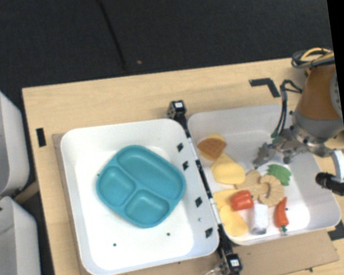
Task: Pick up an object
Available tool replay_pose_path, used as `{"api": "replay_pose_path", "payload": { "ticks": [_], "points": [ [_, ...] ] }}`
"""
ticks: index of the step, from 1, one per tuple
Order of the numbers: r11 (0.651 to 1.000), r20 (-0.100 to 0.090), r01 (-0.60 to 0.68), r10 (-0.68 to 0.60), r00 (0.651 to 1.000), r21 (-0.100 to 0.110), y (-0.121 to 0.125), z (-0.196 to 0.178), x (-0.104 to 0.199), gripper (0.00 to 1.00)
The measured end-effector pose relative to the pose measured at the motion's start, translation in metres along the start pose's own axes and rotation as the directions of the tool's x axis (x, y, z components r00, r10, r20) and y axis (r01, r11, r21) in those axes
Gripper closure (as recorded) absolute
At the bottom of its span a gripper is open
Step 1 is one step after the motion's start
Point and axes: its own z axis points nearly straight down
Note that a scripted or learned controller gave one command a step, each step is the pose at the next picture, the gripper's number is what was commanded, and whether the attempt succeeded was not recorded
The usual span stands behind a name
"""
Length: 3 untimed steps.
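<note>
The right bin (297, 122) holds a heap of toy foods. A brown bread piece (212, 147) lies at its back left, with a yellow piece (228, 171) just in front of it. Nearer the front are a red pepper (241, 201), another yellow piece (233, 221), a white cylinder (258, 219) and a red chili (280, 212). A tan pretzel-shaped piece (265, 188) lies in the middle, and a green piece (280, 172) sits to its right. My gripper (268, 152) hangs over the bin's middle, just behind the green piece, and I see nothing held in it.
The left bin (91, 240) holds a blue divided plate (140, 185). A black-clipped divider (196, 181) separates the two bins. The arm's orange band (316, 94) stands over the right bin's right side. Dark floor lies beyond the bench's back edge.
</note>
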Motion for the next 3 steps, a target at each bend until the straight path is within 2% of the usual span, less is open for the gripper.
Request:
{"api": "replay_pose_path", "payload": {
  "ticks": [1, 2, 3],
  "points": [
    [1.000, 0.000, 0.002, -0.002, 1.000, 0.000, -0.024, 0.000, -0.001, 0.00],
    [1.000, 0.000, 0.000, 0.000, 1.000, -0.006, -0.022, -0.012, -0.001, 1.00],
    [1.000, -0.001, 0.001, -0.001, 1.000, 0.001, -0.072, -0.025, -0.004, 1.00]
  ]
}}
